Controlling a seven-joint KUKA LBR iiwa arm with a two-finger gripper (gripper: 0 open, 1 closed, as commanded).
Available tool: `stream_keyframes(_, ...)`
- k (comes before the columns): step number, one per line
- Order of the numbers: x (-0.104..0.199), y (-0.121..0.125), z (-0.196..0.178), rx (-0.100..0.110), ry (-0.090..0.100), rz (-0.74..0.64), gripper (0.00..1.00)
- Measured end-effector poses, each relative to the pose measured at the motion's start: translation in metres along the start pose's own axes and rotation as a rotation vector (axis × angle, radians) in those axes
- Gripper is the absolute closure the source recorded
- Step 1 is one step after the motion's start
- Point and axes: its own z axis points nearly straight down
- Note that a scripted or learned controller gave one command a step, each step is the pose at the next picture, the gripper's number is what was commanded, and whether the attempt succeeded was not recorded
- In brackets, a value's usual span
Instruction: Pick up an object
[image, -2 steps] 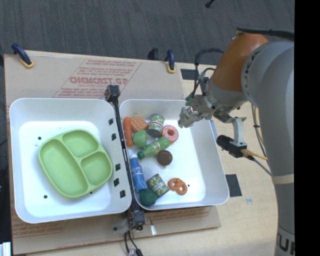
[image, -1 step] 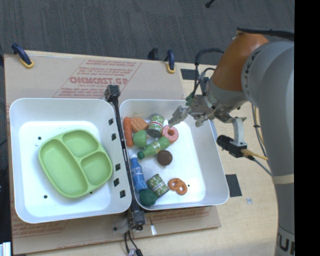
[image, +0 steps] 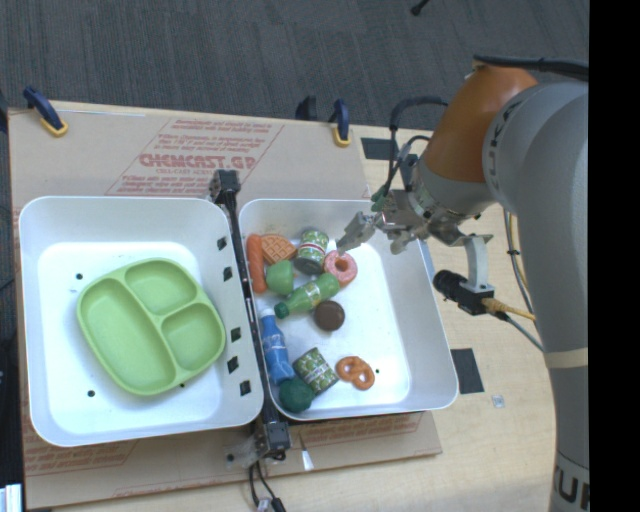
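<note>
So my end effector (image: 362, 228) is hanging over the far edge of the right bin (image: 425, 340), and honestly I can't tell how it's set from this angle. The toys are all jammed along the bin's left side: carrot (image: 258, 258), small can (image: 314, 246), pink donut (image: 342, 267), green bottle (image: 310, 295). Nothing's in my grip yet. My worry is that they're touching, so coming down could clip two at once or just shove one away.
</note>
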Motion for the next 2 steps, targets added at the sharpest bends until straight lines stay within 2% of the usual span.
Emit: stream_keyframes(2, 0.0000, 0.0000, 0.0000, 0.000, 0.000, 0.000, 0.00)
